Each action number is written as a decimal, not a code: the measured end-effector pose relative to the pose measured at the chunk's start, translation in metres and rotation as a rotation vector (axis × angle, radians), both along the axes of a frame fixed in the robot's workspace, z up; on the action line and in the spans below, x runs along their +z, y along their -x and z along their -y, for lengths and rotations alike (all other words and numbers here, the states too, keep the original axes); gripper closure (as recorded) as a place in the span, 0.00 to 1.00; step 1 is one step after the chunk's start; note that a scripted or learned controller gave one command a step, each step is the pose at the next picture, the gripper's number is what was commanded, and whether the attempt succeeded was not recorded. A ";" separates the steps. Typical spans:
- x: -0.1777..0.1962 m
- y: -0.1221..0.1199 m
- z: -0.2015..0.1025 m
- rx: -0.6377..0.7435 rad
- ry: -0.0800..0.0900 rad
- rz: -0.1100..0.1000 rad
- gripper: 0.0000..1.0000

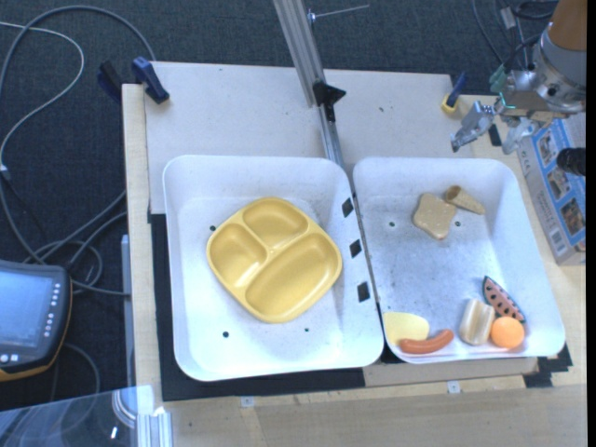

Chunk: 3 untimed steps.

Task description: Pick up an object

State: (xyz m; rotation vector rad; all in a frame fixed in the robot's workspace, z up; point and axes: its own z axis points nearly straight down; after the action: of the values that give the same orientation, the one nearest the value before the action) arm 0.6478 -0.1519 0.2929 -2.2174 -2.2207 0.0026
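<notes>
My gripper (482, 127) hangs above the far edge of the right bin (521, 203), its two fingers spread open with nothing between them. In the right bin lie a tan bread-like piece (434, 217) with a small brown wedge (463, 198) beside it near the back. Along the front wall sit a yellow slice (406, 325), a red sausage (426, 345), a pale bun (476, 322), an orange ball (507, 332) and a dark red spotted slice (503, 299). The left bin (186, 194) holds a yellow divided plate (273, 259).
A slanted metal pole (298, 26) rises from the bench behind the bins. Blue clamps (149, 77) sit at the bench's back left. A printed box (559, 184) lies right of the right bin. Cables and a tablet (28, 315) lie on the floor at left.
</notes>
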 end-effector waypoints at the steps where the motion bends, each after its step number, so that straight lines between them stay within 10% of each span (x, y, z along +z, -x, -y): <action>1: 0.000 0.000 0.000 0.000 0.000 0.000 0.00; 3: -0.103 0.008 0.008 -0.002 -0.001 -0.005 0.00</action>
State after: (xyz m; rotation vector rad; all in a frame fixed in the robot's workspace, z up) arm 0.6401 -0.1604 0.1900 -2.2169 -2.2155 0.0078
